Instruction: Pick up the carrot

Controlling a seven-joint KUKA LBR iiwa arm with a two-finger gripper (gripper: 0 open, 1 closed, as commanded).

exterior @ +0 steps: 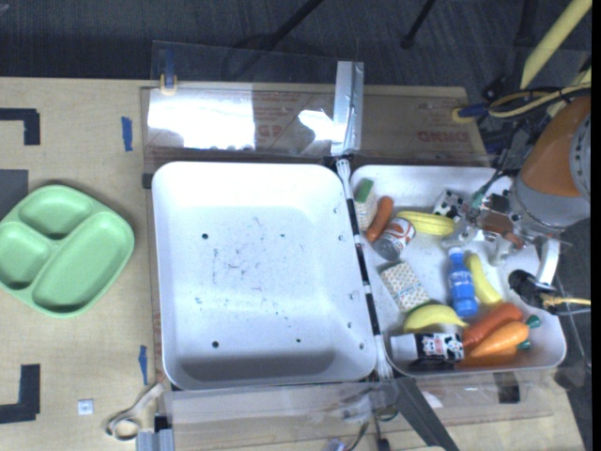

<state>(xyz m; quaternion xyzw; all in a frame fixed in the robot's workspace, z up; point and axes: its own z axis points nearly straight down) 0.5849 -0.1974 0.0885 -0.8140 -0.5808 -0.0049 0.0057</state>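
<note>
Two orange carrots lie side by side in the front right corner of the right bin (554,346), one (490,320) just behind the other (503,339), with a green tip at their right end. The gripper (481,222) hangs over the back of that bin, well behind the carrots, between a yellow banana (427,224) and the bin's right wall. A blue bottle (461,287) lies between the gripper and the carrots. Nothing orange shows at the gripper.
The right bin also holds an orange-red sausage (380,216), a can (396,239), a patterned box (405,285), two more bananas (485,280) (434,318) and a black-and-white pack (438,347). The left bin (169,252) adjoins it. A green divided plate (61,247) sits far left.
</note>
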